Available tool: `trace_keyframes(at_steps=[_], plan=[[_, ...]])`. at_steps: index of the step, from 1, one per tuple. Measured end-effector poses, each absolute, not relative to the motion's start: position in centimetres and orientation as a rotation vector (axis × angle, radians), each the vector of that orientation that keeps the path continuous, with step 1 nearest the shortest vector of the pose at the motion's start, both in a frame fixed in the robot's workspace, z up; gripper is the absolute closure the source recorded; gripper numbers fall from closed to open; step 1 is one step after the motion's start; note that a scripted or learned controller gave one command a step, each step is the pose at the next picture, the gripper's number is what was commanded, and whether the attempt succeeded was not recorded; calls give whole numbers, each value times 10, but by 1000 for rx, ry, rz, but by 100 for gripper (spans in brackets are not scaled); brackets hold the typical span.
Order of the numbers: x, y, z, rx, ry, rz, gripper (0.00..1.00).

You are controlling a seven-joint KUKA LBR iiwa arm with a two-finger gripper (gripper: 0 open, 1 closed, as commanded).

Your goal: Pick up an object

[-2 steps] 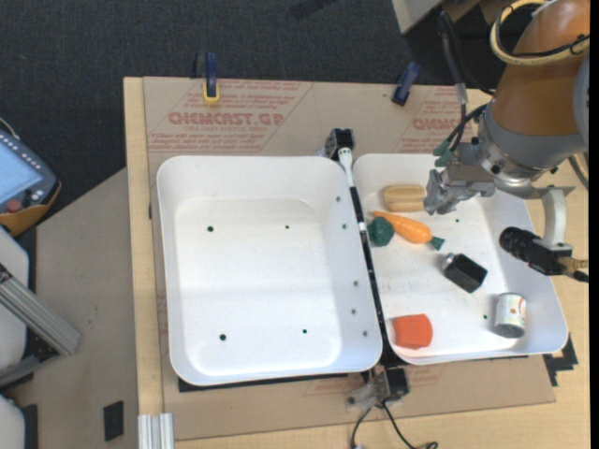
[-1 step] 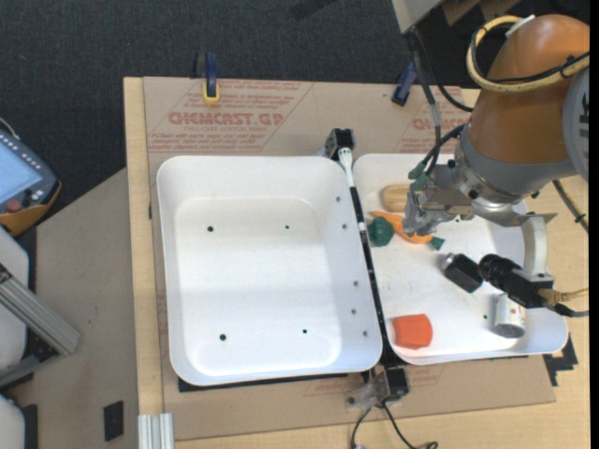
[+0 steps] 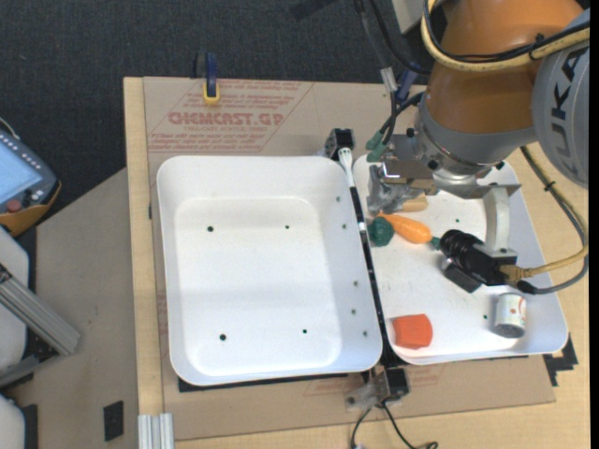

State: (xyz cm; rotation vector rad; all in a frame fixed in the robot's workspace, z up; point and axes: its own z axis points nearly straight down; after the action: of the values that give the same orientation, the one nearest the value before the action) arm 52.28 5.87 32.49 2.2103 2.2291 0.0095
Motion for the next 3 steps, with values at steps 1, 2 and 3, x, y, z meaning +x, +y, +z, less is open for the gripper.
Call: trace_keyframes(at_steps=[1, 2, 3], plan=[[497, 88, 316, 2220, 2228, -3, 100], [499, 87, 326, 2219, 2225, 0, 100], [481, 95, 358, 2218, 2222, 5, 100]])
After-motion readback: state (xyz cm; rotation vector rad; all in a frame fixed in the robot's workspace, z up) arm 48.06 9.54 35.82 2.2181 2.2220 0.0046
